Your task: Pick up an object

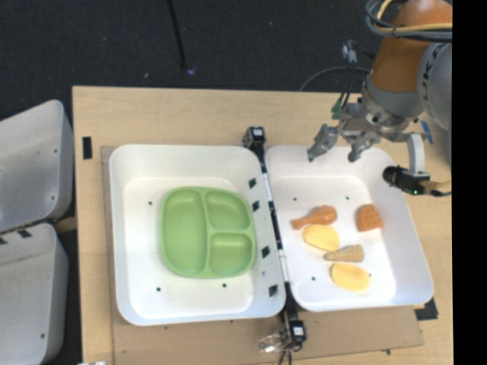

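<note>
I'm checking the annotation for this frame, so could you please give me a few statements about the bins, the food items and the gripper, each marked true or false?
1. The green divided plastic plate lies in the left white bin. True.
2. The right white bin holds five food-shaped items. True.
3. The gripper holds the orange drumstick-shaped piece between its fingers. False: the piece lies on the bin floor, and the open gripper hangs above the bin's far edge, holding nothing.
4. The tan waffle cone piece sits on the green plate. False: it lies in the right bin, between two yellow pieces.
</note>
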{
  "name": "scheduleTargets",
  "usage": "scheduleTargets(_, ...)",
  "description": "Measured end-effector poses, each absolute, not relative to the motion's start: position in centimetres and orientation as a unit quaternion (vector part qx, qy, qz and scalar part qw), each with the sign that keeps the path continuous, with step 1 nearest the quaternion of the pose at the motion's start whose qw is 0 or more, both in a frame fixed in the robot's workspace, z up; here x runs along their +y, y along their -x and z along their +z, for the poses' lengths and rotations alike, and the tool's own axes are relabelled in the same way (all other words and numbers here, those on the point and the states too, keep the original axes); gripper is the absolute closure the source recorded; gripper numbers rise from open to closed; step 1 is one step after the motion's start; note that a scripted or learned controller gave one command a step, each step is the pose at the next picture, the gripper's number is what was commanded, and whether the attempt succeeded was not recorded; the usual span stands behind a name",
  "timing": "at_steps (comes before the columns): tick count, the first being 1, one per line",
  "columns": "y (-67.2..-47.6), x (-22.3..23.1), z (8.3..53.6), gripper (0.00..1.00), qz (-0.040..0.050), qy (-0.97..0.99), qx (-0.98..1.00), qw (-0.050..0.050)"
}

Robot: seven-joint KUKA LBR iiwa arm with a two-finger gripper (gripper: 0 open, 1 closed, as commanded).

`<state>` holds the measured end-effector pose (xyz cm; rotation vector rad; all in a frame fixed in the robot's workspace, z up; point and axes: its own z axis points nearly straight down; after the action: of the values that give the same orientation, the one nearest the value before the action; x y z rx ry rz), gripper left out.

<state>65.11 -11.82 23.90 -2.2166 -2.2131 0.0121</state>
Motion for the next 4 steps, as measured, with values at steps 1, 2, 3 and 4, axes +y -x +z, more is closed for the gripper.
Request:
scheduleTargets(1,-65.3,-11.8,24.7,0.0,-0.0006,0.707,-0.707,0.0)
scheduleTargets(2,-65.4,-11.5,18.5,0.0,0.0018,0.707,-0.707,0.001)
scheduleTargets(3,-66.2,-11.0,13.0,0.0,0.0013,0.706,-0.709,0.0)
scheduleTargets(4,-66.2,-11.1,10.0,0.0,0.0014,0.706,-0.708,0.0)
